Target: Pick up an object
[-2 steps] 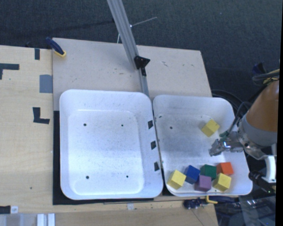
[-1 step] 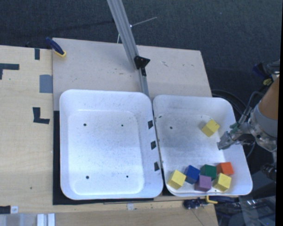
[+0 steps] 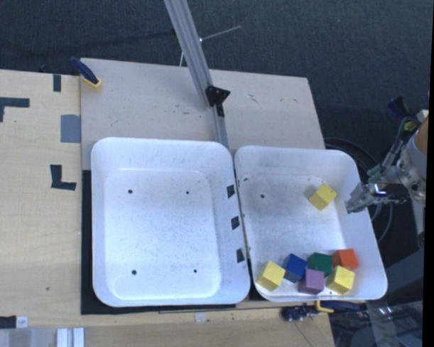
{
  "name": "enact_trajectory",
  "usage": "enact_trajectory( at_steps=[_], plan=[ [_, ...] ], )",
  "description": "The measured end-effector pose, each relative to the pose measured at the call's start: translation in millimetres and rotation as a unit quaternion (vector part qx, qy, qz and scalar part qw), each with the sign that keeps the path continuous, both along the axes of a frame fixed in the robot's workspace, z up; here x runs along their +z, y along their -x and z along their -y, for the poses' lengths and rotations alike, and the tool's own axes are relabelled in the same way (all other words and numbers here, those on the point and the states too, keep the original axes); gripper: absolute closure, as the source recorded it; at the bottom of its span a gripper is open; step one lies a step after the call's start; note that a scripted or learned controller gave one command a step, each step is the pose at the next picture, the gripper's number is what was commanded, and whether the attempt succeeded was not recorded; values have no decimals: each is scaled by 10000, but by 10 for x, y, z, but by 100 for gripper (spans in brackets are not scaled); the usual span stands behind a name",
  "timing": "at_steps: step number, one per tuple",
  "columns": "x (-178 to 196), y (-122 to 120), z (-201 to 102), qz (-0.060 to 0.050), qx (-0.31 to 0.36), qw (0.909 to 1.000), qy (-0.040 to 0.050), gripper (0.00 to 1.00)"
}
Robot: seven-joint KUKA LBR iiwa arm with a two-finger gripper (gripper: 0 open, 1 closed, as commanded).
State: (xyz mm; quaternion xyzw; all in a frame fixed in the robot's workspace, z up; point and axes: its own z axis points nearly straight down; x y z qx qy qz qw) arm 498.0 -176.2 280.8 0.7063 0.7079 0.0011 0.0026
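While the pincer (image 3: pixel 359 201) sits at the right bin's (image 3: pixel 288 161) far rim, its opening cannot be judged. The lone yellow cube (image 3: pixel 321 196) lies just beside it, apart from the clustered blocks (image 3: pixel 309 271). Recommend descending squarely over that cube.

- Right bin (image 3: pixel 345 166): lone yellow cube (image 3: pixel 321 196) near its upper right.
- Lower right corner: yellow (image 3: pixel 271 275), blue (image 3: pixel 295 266), purple (image 3: pixel 313 280), green (image 3: pixel 319 262), orange (image 3: pixel 345 258) and yellow (image 3: pixel 342 279) cubes clustered.
- Tool (image 3: pixel 364 196): at the bin's right rim.
- Left bin (image 3: pixel 161 149): beside it on the surface (image 3: pixel 31 198).
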Motion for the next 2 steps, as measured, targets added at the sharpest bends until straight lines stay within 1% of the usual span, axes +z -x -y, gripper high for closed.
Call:
enact_trajectory(
  at_steps=[1,2],
  plan=[
    [91,-4,-4,-27,-5,10000,-9,100],
    [103,-64,-515,-28,17,10000,-16,100]
  ],
)
